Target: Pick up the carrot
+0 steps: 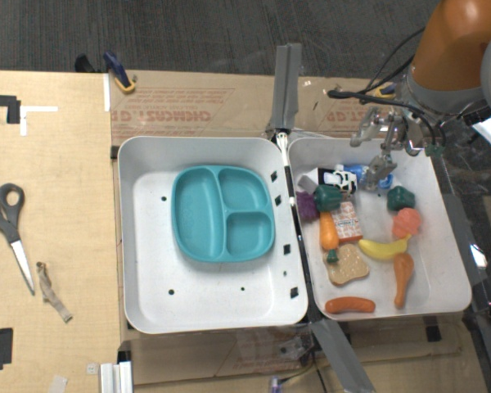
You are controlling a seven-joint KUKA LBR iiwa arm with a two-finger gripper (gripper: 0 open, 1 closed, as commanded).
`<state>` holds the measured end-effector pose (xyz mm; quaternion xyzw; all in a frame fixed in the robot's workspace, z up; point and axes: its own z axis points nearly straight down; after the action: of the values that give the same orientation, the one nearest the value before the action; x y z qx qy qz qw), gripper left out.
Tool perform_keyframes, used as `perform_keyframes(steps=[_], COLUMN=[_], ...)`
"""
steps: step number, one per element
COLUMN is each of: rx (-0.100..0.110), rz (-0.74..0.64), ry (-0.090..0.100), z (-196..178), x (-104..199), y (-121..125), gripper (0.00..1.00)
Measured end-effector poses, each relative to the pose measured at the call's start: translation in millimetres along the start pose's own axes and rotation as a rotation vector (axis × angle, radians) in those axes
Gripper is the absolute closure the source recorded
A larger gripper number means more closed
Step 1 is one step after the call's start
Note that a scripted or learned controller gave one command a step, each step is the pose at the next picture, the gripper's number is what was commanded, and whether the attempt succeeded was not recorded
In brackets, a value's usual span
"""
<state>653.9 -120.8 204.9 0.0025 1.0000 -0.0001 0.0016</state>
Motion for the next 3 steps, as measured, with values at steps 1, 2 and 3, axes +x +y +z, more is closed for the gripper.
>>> perform_keyframes(steps=[1,2,3], rx=[0.000,0.000,0.000], rz=[0.163,0.295,0.292], ry=[-0.002,-0.002,-0.006], z=[92.9,110.9,100.0], x=[60.6,88.6,86.8], y=[24.9,27.3,28.2], gripper=[0.00,0.00,1.00])
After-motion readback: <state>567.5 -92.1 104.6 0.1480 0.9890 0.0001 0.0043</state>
